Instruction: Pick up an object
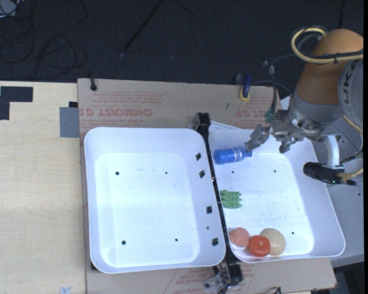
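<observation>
Gripper (pixel 271 138) hangs over the right bin's (pixel 322 222) far rim, fingers spread apart, nothing between them. Blue bottle (pixel 231 155) lies just beside it at roughly eight o'clock, long axis running nine-to-three, near end toward the left fingertip

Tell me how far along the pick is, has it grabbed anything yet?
Nothing looks lifted yet. The end effector is over the back of the right bin, beside the blue bottle lying near the divider. The green item, red piece and two pale pieces sit untouched. Left to do: grasp and lift.
</observation>
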`<action>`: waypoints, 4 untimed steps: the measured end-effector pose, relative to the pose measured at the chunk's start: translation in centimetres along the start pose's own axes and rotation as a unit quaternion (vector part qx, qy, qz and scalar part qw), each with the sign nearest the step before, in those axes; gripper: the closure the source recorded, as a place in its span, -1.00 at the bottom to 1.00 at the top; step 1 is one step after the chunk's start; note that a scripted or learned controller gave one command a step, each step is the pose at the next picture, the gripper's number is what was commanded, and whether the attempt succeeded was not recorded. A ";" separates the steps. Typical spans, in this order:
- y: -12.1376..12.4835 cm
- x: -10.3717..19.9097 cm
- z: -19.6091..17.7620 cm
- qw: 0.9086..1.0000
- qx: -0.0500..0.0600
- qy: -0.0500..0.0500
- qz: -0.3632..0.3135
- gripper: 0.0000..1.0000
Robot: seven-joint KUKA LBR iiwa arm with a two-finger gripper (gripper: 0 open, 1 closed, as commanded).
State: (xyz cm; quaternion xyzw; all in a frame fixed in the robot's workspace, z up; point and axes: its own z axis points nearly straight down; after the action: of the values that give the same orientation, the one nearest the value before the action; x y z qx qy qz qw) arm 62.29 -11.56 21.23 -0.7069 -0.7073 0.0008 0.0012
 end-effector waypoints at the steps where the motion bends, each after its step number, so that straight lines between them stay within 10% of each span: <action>1: -0.4 -9.7 2.1 1.000 0.000 -0.002 0.004 -1.00; 2: -0.3 -9.3 1.0 1.000 -0.001 -0.001 0.000 1.00; 4: -10.8 -9.7 -2.4 1.000 0.000 0.001 0.001 1.00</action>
State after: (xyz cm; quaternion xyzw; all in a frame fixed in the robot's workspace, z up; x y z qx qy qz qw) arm 51.54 -21.27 23.61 -0.7075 -0.7067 0.0006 0.0018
